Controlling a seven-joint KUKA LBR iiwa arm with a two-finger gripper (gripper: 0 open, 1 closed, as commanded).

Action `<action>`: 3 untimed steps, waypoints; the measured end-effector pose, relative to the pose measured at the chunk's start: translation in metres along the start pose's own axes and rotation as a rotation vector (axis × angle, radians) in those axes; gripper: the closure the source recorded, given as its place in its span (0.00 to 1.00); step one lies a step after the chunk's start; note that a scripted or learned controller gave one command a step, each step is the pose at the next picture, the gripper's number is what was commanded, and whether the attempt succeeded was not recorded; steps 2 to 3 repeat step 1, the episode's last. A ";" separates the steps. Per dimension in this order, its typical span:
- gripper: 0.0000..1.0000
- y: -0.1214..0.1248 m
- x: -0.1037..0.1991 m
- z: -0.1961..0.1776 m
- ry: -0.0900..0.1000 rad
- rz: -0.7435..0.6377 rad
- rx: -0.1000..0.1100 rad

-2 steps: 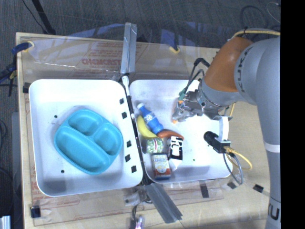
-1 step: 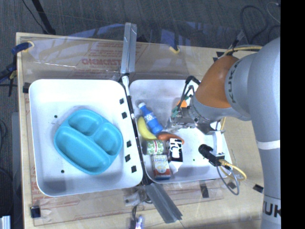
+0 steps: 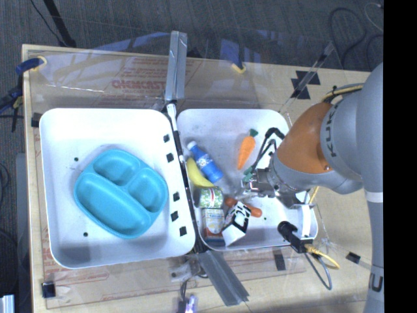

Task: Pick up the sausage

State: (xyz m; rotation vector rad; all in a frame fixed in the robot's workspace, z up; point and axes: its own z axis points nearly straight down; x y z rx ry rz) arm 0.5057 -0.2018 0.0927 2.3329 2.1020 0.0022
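Two white bins [image 3: 104, 126] — tan bench [image 3: 273, 77].

likely a robotics lab: taped bench [image 3: 78, 60], white bins [image 3: 58, 194], floor cables [image 3: 45, 5].

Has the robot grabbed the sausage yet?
Not yet, as far as the picture shows. Done: the end effector has reached into the right bin. In hand: nothing visible; it hangs just above the sausage, which lies on the bin floor beside the black-and-white carton. Left: gripping the sausage and lifting it clear of the banana and bottle nearby.
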 end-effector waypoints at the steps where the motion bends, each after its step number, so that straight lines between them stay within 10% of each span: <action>1: 1.00 0.015 0.049 -0.134 0.000 0.049 0.001; 3: 1.00 0.015 0.049 -0.134 0.000 0.049 0.001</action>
